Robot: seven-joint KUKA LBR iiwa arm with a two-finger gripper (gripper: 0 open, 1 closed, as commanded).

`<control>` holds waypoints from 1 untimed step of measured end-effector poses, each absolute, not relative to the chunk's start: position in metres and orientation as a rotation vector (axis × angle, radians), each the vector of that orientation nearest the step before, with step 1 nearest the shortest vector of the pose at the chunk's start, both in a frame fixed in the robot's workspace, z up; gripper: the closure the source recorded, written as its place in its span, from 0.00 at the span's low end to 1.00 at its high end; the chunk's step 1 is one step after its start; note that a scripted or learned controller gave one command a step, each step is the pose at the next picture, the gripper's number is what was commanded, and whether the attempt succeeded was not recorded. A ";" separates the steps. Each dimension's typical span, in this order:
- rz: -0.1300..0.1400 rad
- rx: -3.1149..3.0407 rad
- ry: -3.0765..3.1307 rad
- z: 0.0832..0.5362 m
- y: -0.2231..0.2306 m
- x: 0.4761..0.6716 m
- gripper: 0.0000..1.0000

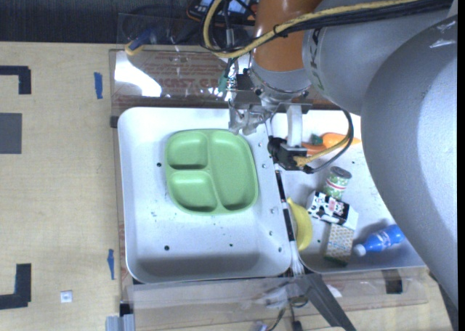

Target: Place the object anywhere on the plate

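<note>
A green plate (211,170) with three compartments lies in the left white bin (145,235). My gripper (245,120) hangs below the orange-banded wrist, over the plate's far right corner and close to the divider between the bins. I see no object on the plate. The arm's grey body covers much of the right bin. Whether anything sits in the gripper is hidden by its own housing.
The right bin (378,268) holds an orange carrot-like piece (330,139), a small can (337,179), a yellow banana (301,224), a black-and-white packet (330,208), a speckled box (337,241) and a blue bottle (378,240). Cables loop behind the bins.
</note>
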State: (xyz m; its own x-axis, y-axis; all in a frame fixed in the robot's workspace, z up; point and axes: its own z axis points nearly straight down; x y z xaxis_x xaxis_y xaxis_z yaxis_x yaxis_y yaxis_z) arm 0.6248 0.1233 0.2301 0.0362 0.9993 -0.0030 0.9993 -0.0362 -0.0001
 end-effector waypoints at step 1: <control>-0.004 1.953 2.464 0.276 0.114 0.521 1.00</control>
State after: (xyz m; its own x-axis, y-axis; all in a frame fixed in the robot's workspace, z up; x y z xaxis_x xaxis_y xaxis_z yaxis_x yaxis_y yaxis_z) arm 0.5213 0.1139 0.2762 -0.2283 0.9736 0.0004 0.9736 0.2283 -0.0036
